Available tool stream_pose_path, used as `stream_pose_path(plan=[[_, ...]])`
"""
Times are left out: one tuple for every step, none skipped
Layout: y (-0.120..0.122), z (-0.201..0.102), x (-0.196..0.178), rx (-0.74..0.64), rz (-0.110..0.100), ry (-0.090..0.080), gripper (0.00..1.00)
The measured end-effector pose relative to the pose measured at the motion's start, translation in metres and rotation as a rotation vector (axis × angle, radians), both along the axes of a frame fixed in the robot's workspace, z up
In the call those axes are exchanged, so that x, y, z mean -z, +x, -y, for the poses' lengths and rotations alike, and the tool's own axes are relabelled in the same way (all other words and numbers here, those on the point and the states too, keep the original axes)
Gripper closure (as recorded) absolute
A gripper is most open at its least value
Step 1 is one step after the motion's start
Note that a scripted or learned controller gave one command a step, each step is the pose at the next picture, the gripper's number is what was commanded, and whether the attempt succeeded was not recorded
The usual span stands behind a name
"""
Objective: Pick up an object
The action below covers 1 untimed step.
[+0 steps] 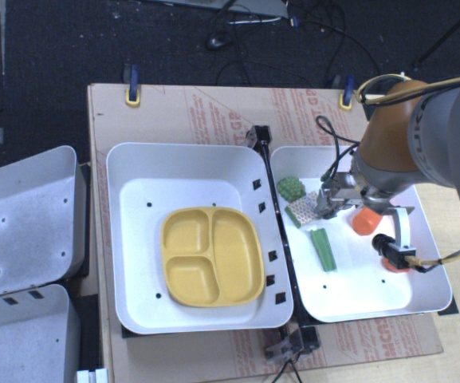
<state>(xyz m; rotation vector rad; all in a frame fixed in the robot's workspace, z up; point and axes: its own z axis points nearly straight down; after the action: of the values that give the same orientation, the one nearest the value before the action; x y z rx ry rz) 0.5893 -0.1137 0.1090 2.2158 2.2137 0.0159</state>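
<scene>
1. Grey and orange, the arm stood nearest the lens, reaching in from the right over the right bin.
2. Its claw hung low over the upper left part of that bin. Whether it was apart or together could not be told, since the wrist and cables hid the tip from above.
3. Nothing could be seen gripped in the claw, so no hold could be claimed.
4. Just beside the claw, on its left, lay a pale checkered piece, close enough that I could not tell whether they touched.
5. Slightly farther up and left sat a green knobbly object, next to the checkered piece.
6. Below the claw lay a green stick, flat on the bin floor and apart from the claw.
7. To the claw's right sat an orange object, partly under the arm.
8. Farther out, the left bin held 1 yellow divided plate, well apart from the claw.
9. Both bins rested on the cardboard-topped counter.
10. By my judgement the approach was made and the claw sat at picking height by the checkered piece. A secure grip and the lift were left to do, as every object lay in a bin.
</scene>
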Motion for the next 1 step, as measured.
stream_pose_path(plan=[[-0.0033, 0.0052, -0.0451, 0.000, -0.010, -0.002, 1.00]])
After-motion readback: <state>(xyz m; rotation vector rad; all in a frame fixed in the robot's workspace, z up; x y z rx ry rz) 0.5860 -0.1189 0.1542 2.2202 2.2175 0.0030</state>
